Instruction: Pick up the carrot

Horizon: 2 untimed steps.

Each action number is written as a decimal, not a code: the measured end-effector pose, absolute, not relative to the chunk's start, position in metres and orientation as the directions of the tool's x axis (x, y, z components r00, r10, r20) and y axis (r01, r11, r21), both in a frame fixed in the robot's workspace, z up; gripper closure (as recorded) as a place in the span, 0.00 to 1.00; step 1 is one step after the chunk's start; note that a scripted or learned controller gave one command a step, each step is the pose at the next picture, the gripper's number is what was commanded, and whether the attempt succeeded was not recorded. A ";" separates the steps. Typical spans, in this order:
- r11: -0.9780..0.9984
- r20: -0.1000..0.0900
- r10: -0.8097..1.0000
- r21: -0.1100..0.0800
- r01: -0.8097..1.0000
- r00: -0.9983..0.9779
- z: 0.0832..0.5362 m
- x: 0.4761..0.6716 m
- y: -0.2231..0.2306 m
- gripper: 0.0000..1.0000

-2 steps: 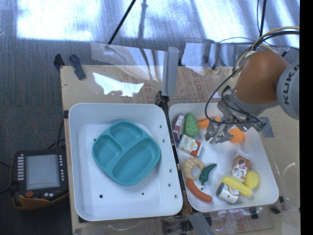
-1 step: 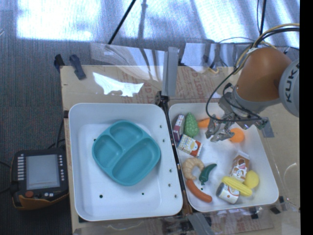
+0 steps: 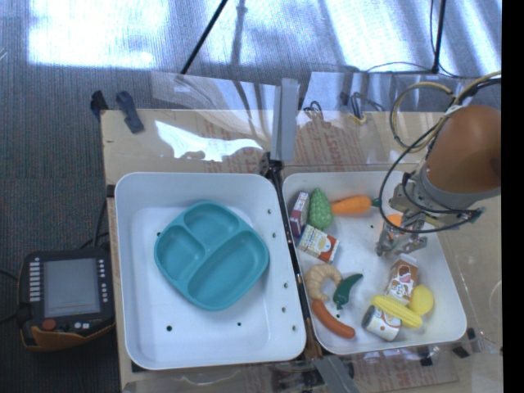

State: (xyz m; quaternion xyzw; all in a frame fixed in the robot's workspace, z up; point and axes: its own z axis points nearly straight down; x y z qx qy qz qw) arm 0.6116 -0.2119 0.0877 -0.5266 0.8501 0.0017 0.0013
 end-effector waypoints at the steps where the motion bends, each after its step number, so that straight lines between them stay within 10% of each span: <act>1: 0.450 -0.009 -0.893 0.000 -0.893 -0.450 0.098 0.613 -0.211 1.00; 2: 0.454 -0.014 -0.891 -0.001 -0.891 -0.454 0.109 0.614 -0.210 1.00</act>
